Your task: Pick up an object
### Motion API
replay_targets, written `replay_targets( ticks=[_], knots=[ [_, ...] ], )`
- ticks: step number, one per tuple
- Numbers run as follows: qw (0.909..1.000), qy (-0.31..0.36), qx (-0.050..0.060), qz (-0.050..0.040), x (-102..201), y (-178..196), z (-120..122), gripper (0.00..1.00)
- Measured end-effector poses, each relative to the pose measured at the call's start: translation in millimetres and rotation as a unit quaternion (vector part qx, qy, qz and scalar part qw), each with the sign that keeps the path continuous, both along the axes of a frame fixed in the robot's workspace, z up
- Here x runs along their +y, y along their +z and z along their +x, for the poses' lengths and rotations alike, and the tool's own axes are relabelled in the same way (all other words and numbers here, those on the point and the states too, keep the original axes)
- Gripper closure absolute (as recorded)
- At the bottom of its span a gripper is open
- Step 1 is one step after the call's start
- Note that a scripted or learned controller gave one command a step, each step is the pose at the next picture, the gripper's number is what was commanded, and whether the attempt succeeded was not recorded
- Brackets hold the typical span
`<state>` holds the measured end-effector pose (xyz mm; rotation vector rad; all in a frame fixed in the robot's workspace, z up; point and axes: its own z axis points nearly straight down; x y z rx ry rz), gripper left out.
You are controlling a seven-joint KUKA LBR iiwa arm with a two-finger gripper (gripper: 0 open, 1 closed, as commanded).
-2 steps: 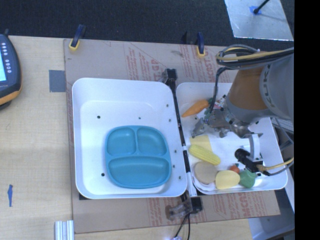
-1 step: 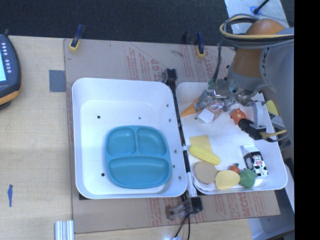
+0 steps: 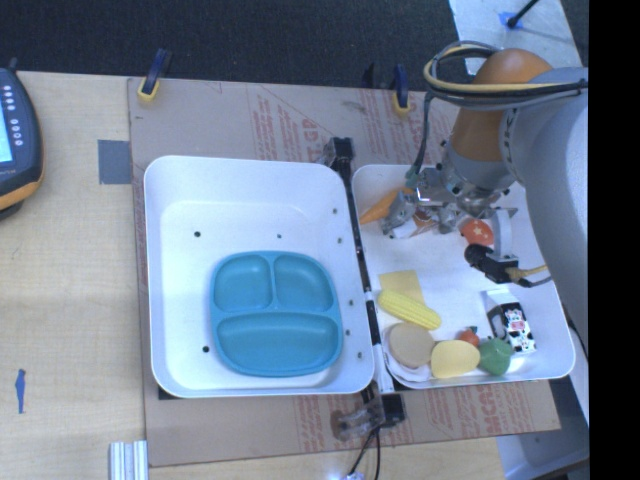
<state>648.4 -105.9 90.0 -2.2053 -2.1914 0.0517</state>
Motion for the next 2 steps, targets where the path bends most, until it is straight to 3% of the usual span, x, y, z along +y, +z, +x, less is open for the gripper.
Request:
replay_targets(
  ticks=[1, 2],
  knots=[
    [0.9998, 0.004, -0.018, 0.0009, 9.1, 12.0, -83.6, 0.0],
    [0.9997, 0.006, -0.023, 0.0002, 13.0, 1.5, -50.5, 0.0]
  ],
)
